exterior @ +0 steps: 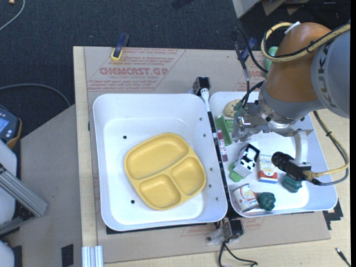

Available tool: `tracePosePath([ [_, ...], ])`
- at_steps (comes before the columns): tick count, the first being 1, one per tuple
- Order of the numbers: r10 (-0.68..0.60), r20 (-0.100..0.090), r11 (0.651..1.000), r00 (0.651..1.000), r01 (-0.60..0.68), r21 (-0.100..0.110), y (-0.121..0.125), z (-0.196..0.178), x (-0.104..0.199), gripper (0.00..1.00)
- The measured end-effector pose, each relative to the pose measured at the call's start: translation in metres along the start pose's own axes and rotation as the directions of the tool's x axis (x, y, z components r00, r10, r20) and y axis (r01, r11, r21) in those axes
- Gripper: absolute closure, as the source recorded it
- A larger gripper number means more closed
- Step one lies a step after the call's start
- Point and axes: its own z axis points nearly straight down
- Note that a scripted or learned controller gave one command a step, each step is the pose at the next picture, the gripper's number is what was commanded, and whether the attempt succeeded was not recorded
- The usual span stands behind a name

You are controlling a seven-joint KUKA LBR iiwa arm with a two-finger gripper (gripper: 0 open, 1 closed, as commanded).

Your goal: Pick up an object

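Yellow divided tray [165, 170] was left alone in the left bin [105, 113], while small clutter, a black-and-white block [246, 159] included, was crowded in the right bin [325, 196] beneath the end effector [245, 125], whose grip state could not be told.

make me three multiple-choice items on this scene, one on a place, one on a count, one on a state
1. Where does the yellow tray lie?
A. left bin
B. right bin
C. on the cardboard

2. How many compartments does the tray have?
A. two
B. three
C. five

3. How does the tray sit?
A. flat, open side up
B. flipped over
C. propped on edge

Answers:
1. A, it lies in the left bin, apart from the arm.
2. B, one long and two smaller hollows.
3. A, its hollows face the camera.
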Motion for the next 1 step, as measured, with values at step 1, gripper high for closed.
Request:
tracePosePath([
  [1, 0.004, 0.0, 1.0, 1.0, -0.004, -0.001, -0.0054, -0.0038, -0.0012, 1.0],
])
